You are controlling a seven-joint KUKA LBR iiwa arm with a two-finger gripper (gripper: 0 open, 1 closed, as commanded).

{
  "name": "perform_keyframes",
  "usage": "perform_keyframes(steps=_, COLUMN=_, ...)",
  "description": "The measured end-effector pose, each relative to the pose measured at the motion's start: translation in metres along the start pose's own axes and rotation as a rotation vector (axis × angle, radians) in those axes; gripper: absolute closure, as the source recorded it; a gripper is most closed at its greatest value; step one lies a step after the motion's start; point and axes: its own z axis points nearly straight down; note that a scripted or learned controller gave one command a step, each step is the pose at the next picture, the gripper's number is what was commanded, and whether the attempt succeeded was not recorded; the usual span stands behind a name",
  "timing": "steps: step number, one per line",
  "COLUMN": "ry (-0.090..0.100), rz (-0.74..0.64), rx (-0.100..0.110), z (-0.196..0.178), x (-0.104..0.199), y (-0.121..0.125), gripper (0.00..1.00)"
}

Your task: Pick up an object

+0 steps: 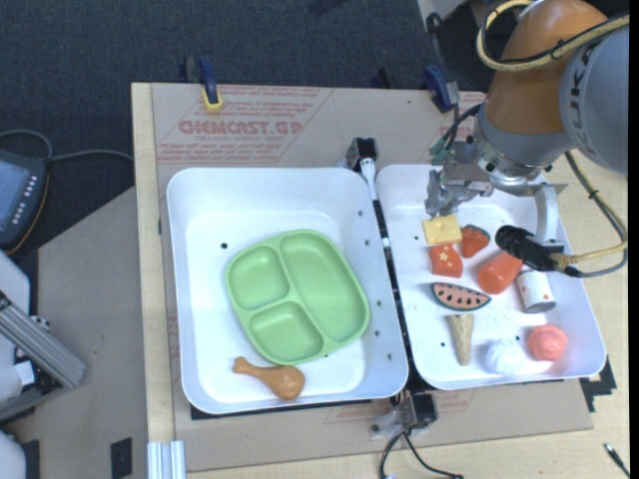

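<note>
A grey robot arm with an orange band reaches in from the right, and its gripper [446, 196] hangs low over the far end of the right bin [589, 339]. The arm's own body hides much of the tool, and whether it is open or closed cannot be told from this angle. Nothing can be seen held in it.

Just below the gripper lies a yellow cheese block [441, 231], and touching its near side is a small orange-red block [446, 259]. Beside these, toward the right, sit a small red piece [474, 238] and a larger orange wedge [498, 271]. A black cable part [524, 247] of the arm crosses just above that wedge. Nearer the camera lie a watermelon slice [460, 296] and, below it, a tan ice cream cone [461, 336] pointing toward the near edge. Along the right side are a small white cylinder [534, 290], a pink round toy [547, 342], and a white lump [506, 357] next to it.

The left bin [190, 267] sits touching the right one. It holds a green divided plate [296, 294] with three compartments, lying flat near the centre, and a brown toy drumstick [271, 375] just beside the plate's near edge.

Both bins rest on a brown cardboard sheet [250, 123] with red printed lettering, clamped at its far edge.
</note>
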Motion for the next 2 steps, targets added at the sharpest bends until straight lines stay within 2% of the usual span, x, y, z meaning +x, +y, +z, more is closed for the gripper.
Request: perform_keyframes(steps=2, ry=0.000, rz=-0.002, rx=-0.001, z=-0.006, x=0.098, y=-0.057, gripper=1.00)
